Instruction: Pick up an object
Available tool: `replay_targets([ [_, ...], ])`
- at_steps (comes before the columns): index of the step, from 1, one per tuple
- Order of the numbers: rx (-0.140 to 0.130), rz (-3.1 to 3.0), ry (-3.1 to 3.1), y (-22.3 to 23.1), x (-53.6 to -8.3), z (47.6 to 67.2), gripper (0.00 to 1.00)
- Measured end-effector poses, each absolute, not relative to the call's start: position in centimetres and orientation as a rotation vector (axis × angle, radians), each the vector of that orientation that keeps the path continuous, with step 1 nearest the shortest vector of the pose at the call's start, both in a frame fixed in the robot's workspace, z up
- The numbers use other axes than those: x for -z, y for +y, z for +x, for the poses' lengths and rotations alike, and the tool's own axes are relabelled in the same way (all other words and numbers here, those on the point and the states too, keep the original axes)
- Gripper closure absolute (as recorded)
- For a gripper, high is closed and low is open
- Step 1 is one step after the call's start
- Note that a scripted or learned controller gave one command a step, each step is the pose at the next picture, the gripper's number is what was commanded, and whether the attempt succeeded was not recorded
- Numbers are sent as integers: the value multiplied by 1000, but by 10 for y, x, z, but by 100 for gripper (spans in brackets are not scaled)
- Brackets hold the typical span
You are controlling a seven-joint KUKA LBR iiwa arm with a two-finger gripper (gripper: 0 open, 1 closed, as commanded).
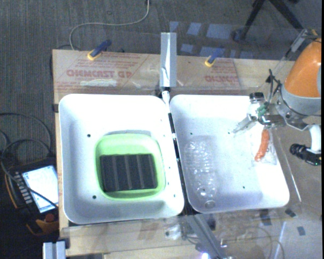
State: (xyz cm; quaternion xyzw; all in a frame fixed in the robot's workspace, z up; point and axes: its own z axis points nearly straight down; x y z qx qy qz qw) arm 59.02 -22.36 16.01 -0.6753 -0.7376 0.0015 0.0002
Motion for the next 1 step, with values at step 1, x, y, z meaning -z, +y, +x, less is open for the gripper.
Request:
replay_targets([
  [1, -1, -2090, -2345, -155, -208, 643, 100],
])
